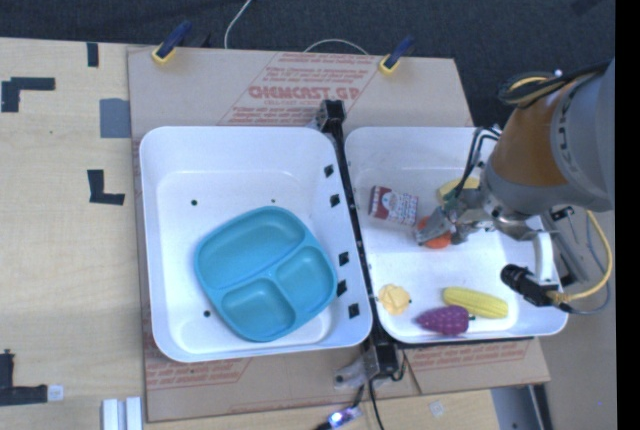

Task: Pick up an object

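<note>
My gripper (441, 227) is low in the right bin (420, 143), near its middle, reaching in from the right. A small orange item (435, 241) lies right at its tip, touching or nearly touching it. A red and white carton (393, 206) lies just left of the gripper. A yellow piece (395, 298), a purple grape bunch (443, 320) and a yellow corn cob (476, 302) rest along the bin's front. A yellow-green item (453, 188) peeks out behind the wrist.
The left bin (160, 168) holds a blue divided plate (265, 272). A black divider (345, 218) runs between the two bins. The arm's grey body and cables (560, 218) cover the right bin's right side.
</note>
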Controlling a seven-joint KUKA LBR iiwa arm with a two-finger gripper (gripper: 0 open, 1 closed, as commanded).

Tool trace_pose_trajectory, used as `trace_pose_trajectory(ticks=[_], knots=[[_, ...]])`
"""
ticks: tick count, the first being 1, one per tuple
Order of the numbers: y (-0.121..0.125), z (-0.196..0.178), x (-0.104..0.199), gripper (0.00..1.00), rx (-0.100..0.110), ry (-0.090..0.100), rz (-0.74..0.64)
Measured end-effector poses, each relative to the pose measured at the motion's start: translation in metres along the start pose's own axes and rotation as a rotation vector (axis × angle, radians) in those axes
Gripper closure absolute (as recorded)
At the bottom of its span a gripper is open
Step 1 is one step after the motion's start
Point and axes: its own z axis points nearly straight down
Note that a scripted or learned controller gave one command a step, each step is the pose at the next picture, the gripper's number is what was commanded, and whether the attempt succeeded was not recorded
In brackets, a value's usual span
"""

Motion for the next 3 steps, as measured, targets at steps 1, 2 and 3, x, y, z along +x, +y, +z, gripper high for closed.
trace_pose_trajectory(ticks=[1,2,3], knots=[[0.005,-0.041,0.004,1.00,-0.004,0.001,0.000],[0.014,-0.097,0.007,1.00,-0.007,0.000,0.000],[0.019,-0.137,0.009,1.00,-0.005,0.000,0.000]])
